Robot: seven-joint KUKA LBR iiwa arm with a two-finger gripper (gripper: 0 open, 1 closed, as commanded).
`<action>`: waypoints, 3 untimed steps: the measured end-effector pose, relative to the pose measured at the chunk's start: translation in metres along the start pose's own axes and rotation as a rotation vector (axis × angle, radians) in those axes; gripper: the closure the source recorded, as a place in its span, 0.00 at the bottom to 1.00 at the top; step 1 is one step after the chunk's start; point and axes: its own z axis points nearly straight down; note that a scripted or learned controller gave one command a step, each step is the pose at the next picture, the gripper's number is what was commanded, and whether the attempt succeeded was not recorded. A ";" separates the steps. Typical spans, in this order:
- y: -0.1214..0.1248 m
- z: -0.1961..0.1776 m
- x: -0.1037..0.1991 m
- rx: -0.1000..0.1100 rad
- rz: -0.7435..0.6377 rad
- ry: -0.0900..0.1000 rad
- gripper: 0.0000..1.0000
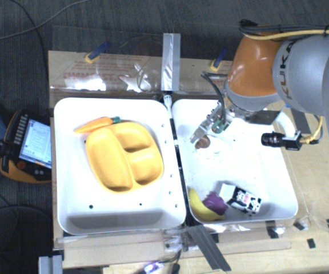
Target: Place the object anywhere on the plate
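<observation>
A handheld control pendant (pixel 27 147) with a lit screen is seen on the dark floor left of the bench, and two blue clamps (pixel 97 51) are fixed along the far edge.

One fixed camera looks down on my bench at a slant, from moderate height. Both white bins (pixel 179 153) span mid-frame side by side; my arm (pixel 284 67) enters from the upper right of the frame.
</observation>
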 end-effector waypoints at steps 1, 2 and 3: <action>0.034 -0.001 0.032 0.003 -0.258 -0.005 1.00; 0.058 -0.023 0.071 -0.002 -0.282 -0.001 1.00; 0.097 -0.016 0.108 0.000 -0.326 -0.001 1.00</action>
